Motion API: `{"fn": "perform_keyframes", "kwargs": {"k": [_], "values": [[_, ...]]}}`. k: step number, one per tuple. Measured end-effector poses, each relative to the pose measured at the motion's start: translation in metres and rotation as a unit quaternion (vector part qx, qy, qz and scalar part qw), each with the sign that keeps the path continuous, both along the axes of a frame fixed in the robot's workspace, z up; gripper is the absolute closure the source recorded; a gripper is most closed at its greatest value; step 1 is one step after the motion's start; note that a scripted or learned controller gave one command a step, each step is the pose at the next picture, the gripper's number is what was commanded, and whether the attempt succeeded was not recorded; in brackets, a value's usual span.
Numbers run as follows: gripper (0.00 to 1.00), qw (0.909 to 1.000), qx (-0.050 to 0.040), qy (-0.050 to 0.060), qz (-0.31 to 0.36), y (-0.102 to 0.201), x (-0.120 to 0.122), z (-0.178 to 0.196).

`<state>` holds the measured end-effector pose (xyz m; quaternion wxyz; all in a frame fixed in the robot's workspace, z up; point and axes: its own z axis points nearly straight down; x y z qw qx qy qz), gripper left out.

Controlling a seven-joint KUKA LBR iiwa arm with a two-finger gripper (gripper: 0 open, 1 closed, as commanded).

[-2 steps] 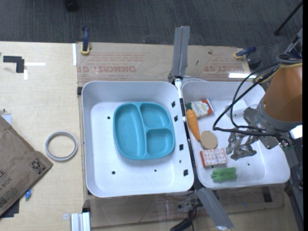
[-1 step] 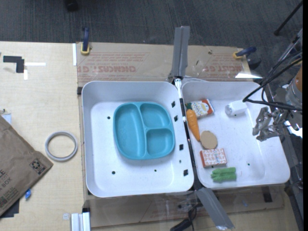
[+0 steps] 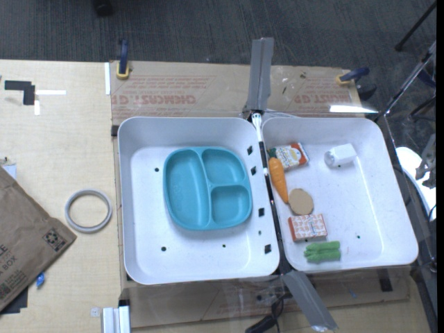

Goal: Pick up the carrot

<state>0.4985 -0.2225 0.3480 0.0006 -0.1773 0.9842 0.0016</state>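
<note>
The orange carrot (image 3: 279, 179) lies in the right bin (image 3: 378, 193), close to that bin's left wall, pointing from upper left to lower right. Its lower tip nearly touches a round tan cookie-like disc (image 3: 301, 201). Its upper end lies just below a small carton with a red and green label (image 3: 292, 156).
The right bin also holds a white cylinder-like item (image 3: 340, 156), a red and white patterned box (image 3: 307, 227) and a green bean-like item (image 3: 322, 252). The left bin (image 3: 139, 207) holds a teal divided tray (image 3: 207, 187). A tape ring (image 3: 89, 209) lies on the bench.
</note>
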Motion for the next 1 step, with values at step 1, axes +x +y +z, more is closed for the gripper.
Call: {"fn": "perform_keyframes", "kwargs": {"k": [1], "values": [[1.00,1.0000,0.0005,0.001,-0.006,0.0013,0.0465,-0.0828]]}}
